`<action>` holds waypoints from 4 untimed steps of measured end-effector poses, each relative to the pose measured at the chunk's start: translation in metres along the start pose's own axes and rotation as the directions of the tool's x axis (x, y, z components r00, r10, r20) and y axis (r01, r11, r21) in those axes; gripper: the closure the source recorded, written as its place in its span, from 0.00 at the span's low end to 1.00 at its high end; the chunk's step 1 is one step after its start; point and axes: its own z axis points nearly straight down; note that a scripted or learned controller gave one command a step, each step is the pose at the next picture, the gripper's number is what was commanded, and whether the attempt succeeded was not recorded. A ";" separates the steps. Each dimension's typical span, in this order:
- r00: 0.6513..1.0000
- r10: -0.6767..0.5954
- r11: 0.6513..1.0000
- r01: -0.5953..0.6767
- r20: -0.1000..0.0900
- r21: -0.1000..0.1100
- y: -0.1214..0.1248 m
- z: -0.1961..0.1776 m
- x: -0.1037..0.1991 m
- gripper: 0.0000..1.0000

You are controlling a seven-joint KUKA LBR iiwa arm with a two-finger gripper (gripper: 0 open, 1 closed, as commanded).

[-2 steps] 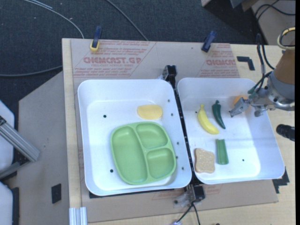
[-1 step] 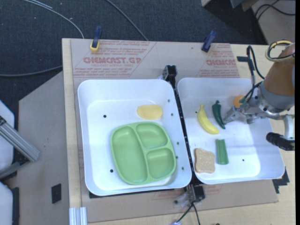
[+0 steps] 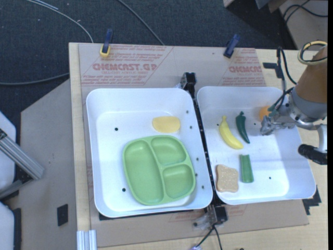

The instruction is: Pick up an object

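Nearest me in the right bin (image 3: 291, 191) lie a bread slice (image 3: 227, 178) and a green stick (image 3: 246, 169). Beyond them sit a banana (image 3: 229, 133) and a dark green pepper (image 3: 242, 126). Farthest, the tool (image 3: 269, 124) hangs near an orange piece (image 3: 265, 112); I cannot tell its spread. It might nudge the piece against the wall and miss it.

Right bin (image 3: 291, 191): banana (image 3: 229, 134), dark pepper (image 3: 242, 126) crowd centre; bread (image 3: 227, 178), green stick (image 3: 246, 168) near front; right floor bare.

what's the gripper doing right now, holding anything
gripper: over the right bin, beside an orange item; nothing seen held, open or shut cannot be told.
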 end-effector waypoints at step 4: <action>1.000 -0.006 1.000 0.006 -0.003 0.002 0.006 -0.141 0.053 1.00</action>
